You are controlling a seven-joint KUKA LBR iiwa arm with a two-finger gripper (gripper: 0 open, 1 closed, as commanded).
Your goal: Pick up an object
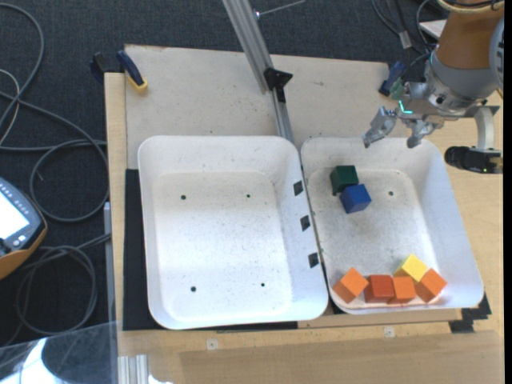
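Six small cubes sit in the right-hand shallow white plastic bin (456,222); the left-hand white bin (152,214) carries none. The two-finger pincer (394,135) hangs over the right bin's far rim, fingers spread, nothing between them. That looks like a hover before a descent. Nearest, just below and a little left of the pincer, the dark green cube (344,176) touches the blue cube (355,198). Well below, against the near wall, three orange cubes (350,284), a red-orange cube (381,287) and a yellow cube (414,267) crowd together, so finger room there seems poor. The green-blue pair looks the easier target.
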